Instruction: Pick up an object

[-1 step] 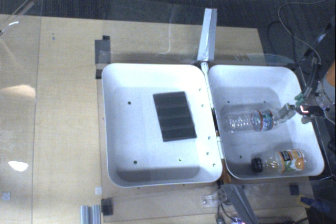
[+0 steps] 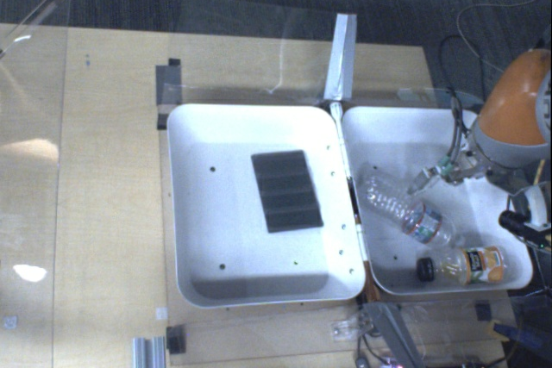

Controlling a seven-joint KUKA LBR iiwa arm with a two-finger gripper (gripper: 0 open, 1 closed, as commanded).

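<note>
Pale wooden worktop [image 2: 95, 211], two shallow white bins side by side.

Left white bin [image 2: 203, 134]: one flat dark grey ribbed rectangular pad [image 2: 287, 190] near its middle, lying slightly askew. Well apart from the arm.

Right white bin [image 2: 388, 129]: a clear crumpled plastic bottle with a pale label [image 2: 404, 209] lies on its side, running diagonally from upper left to lower right. Just below and to its right, a small clear bottle with a black cap and an orange-yellow label [image 2: 461, 265] lies near the front wall, cap pointing left. The two look close but apart.

The claw [image 2: 442, 172] hangs over the upper right part of this bin, just beyond the crumpled bottle's upper end, with the grey arm with its orange band [image 2: 517, 108] behind it. Too small and cluttered here to say; cannot tell whether it is spread or pressed together. Nothing is seen pinched.

Judgement: approach stage, nothing lifted yet. The crumpled bottle is the nearest candidate. Best to come down across its narrow width, not along its length, and near the middle of the body. Clear thin plastic will likely flex and slide, so close gently and lift straight. Keep off the bin wall.
</note>
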